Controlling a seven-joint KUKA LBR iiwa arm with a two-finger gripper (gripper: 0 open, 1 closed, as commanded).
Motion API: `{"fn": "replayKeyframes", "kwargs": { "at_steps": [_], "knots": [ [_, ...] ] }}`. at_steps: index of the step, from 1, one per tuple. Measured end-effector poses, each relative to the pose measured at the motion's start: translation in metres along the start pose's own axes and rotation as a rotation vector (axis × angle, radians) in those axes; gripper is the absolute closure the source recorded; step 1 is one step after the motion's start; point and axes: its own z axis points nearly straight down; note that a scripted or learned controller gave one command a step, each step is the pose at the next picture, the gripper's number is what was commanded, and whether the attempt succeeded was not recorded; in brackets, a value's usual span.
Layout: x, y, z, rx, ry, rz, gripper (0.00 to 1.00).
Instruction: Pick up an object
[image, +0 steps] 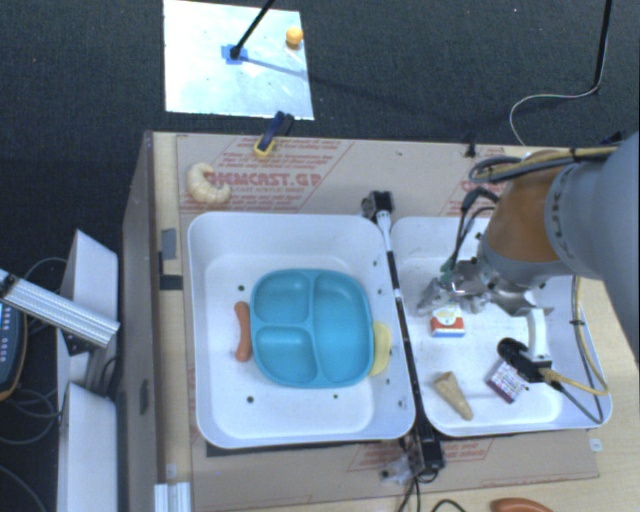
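Watching from my end: left bin (205, 300) has the blue divided plate (310, 328) sitting in the middle, a little sausage (242, 331) just beside its left edge and something yellow (382, 347) tucked against its right side. None of that is being touched. Over in the right bin (575, 415) there's a small red-and-white item (447, 323), a cone-shaped piece (453, 394) nearer the front, and a dark packet (505, 381) off to the right. The gripper (455, 290) sits right above the red-and-white thing, which I'd guess is the target. Can't tell how the pincer stands from this angle. Nothing looks lifted, so the pick itself is yet to be done.
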Motion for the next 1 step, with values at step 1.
{"fn": "replayKeyframes", "kwargs": {
  "at_steps": [1],
  "knots": [
    [-0.0004, 0.0009, -0.0109, -0.002, 0.0, 0.001, 1.0]
  ]
}}
